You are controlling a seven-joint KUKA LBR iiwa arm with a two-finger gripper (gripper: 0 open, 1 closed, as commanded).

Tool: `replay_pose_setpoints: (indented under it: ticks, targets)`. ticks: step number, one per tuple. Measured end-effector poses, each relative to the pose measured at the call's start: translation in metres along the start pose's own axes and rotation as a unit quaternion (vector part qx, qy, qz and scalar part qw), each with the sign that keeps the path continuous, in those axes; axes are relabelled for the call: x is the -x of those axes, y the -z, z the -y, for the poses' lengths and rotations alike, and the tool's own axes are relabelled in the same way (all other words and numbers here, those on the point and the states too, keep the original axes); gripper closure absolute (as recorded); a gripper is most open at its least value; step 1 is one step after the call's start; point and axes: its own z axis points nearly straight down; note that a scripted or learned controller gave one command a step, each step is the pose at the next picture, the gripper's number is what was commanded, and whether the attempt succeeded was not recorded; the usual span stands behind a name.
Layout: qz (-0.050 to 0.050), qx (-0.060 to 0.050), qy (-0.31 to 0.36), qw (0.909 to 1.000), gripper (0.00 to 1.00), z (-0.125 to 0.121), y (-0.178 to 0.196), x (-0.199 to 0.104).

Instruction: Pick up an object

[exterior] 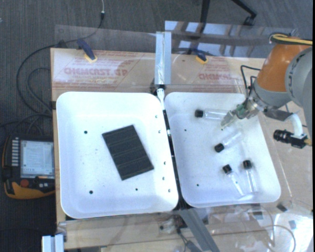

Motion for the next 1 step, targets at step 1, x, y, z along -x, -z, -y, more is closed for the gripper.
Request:
replay_pose_setpoints:
  ticks: [1]
  targets:
    - [0.0,0.0,0.0,1.0,0.0,0.0,-0.0001,-0.0002]
